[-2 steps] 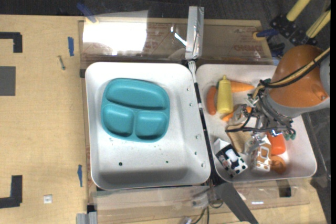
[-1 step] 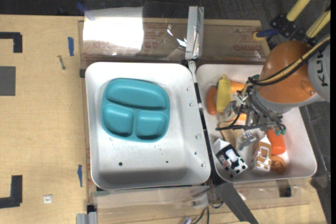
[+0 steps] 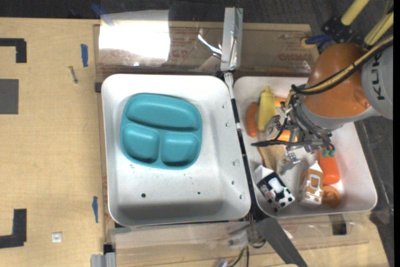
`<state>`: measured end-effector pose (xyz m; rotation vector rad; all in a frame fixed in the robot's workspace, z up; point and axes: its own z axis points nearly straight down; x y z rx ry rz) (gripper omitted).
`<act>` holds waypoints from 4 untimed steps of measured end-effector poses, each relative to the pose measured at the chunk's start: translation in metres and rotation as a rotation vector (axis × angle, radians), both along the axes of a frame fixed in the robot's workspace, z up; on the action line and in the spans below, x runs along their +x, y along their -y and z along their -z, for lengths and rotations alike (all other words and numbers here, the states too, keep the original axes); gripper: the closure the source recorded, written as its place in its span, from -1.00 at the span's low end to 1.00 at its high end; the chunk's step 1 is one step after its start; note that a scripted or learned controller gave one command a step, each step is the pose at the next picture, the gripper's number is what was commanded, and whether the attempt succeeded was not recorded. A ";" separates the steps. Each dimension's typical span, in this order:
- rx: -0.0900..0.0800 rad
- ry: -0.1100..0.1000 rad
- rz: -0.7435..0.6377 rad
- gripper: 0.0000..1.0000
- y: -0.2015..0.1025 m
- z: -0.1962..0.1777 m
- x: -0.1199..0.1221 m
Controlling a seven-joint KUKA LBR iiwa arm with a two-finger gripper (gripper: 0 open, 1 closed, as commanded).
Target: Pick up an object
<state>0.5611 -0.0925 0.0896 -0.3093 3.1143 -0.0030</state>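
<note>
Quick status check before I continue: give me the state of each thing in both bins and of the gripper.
Teal divided plate: flat, upright, alone in left bin.
Yellow banana: lying in right bin, far end.
Black-and-white cow toy: lying near front wall.
Orange carrot-like piece: lying by the right wall.
Gripper: lowered into the right bin among the toys; grasp unclear.

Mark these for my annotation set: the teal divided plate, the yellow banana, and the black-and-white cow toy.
teal divided plate (image 3: 162, 129), camera view, on the ridge between its compartments.
yellow banana (image 3: 267, 107), camera view, mid-body.
black-and-white cow toy (image 3: 275, 189), camera view, its body.
</note>
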 end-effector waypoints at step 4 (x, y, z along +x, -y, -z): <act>-0.001 0.000 -0.339 1.00 -0.035 -0.167 0.108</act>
